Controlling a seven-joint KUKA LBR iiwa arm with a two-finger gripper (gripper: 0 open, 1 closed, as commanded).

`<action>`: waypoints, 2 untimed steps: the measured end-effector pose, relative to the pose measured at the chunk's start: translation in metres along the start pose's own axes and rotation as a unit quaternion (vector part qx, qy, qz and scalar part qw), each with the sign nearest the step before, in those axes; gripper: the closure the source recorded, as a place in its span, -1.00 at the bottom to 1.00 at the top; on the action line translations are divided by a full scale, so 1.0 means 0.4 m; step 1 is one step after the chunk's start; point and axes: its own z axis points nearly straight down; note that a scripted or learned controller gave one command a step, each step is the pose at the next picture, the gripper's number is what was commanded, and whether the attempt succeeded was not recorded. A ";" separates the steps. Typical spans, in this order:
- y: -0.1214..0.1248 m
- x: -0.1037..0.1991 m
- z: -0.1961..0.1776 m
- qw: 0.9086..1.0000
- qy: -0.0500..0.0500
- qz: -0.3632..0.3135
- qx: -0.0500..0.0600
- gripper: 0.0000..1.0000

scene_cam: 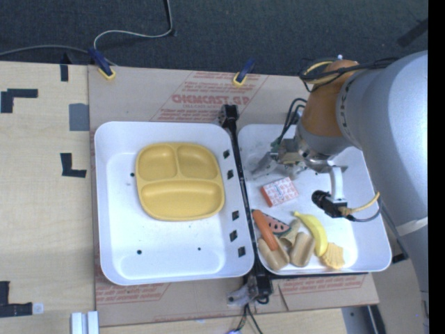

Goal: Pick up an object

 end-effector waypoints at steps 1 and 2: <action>-0.248 0.001 -0.001 1.000 0.001 0.001 0.001 -1.00; -0.060 -0.027 -0.001 1.000 0.001 0.000 -0.001 -1.00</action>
